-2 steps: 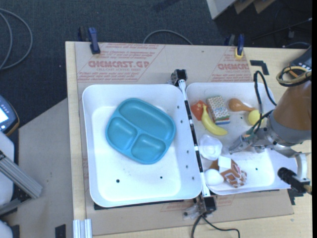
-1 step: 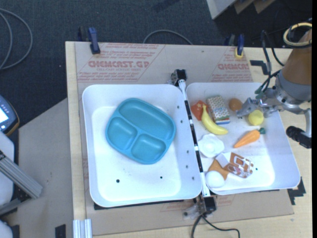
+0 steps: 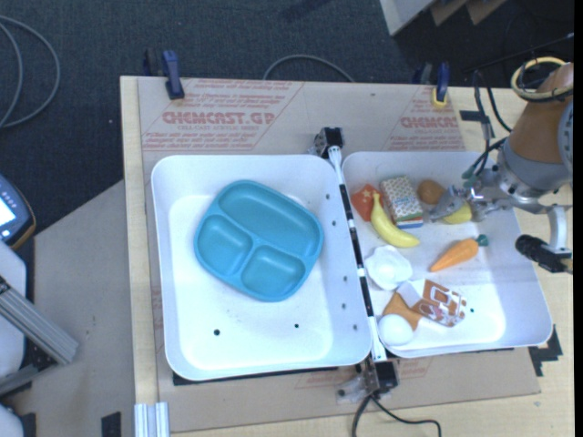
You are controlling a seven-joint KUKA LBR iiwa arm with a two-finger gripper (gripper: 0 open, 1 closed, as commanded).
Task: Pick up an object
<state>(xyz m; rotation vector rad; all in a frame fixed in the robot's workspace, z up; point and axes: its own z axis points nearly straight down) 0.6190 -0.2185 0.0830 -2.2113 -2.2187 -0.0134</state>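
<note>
Left bin point(image 3: 182, 271): blue divided plate point(image 3: 259, 239). Right bin point(image 3: 519, 321): toy food.
Banana point(image 3: 390, 225) by the divider, carrot point(image 3: 455, 254) mid-bin, both loose. My claw point(image 3: 455, 209) hangs low near a small yellow piece point(image 3: 458, 215); grip state I cannot tell.

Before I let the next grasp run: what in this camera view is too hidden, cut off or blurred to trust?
- Gripper: small and blurred in the camera view; whether it grips anything is unclear.
- Yellow item beside it: partly covered by the gripper, identity unclear.
- Arm: cut off by the right edge.
- Red item: partly hidden behind the banana.
- Right bin: its far right rim lies behind the arm.
</note>
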